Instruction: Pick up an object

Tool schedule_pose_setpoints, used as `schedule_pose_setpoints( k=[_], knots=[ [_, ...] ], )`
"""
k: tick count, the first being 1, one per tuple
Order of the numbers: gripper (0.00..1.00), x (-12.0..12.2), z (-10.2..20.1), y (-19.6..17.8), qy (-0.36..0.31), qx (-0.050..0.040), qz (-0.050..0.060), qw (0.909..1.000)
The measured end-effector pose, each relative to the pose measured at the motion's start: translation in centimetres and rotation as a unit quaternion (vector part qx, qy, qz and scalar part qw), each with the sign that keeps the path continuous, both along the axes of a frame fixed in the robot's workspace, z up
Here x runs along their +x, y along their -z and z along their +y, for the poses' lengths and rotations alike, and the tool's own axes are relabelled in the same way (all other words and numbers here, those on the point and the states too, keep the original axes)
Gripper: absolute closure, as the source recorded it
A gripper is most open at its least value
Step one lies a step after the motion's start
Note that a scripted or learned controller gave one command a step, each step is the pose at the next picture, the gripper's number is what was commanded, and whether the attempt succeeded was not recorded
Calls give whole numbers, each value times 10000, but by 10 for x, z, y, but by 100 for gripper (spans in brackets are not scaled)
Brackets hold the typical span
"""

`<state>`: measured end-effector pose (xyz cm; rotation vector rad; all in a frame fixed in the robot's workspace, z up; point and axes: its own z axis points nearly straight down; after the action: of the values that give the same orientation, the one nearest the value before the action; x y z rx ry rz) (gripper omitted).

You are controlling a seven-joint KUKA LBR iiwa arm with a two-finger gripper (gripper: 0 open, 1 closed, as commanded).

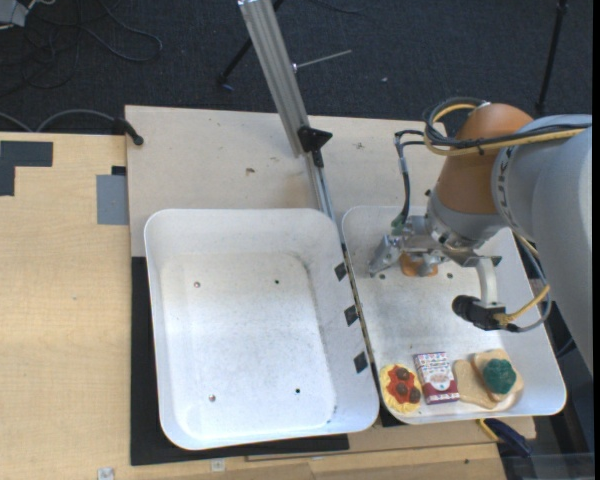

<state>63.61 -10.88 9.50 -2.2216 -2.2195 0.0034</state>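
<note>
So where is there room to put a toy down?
The left bin is bare all over. In the right bin, the middle is free, between the gripper and the pizza toy, small box and green-topped toy crowding its near edge.

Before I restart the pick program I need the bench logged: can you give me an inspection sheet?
Surface: two white bins; left bin, right bin.
Job's things: pizza toy, small red carton, bread slice with green lump, along the right bin's near edge.
Clutter: nothing seen.
End effector: low over the right bin's far part; grip unclear.
Cables: yellow and black, looping round the wrist.
Surroundings: slanted aluminium rail; dark floor.
</note>
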Motion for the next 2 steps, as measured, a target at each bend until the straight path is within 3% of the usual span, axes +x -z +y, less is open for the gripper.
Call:
schedule_pose_setpoints(
  k=[1,2],
  knots=[
    [100,1,-1,-12,29,3,-13,10000],
    [100,4,-9,-59,22,0,-22,10000]
  ],
)
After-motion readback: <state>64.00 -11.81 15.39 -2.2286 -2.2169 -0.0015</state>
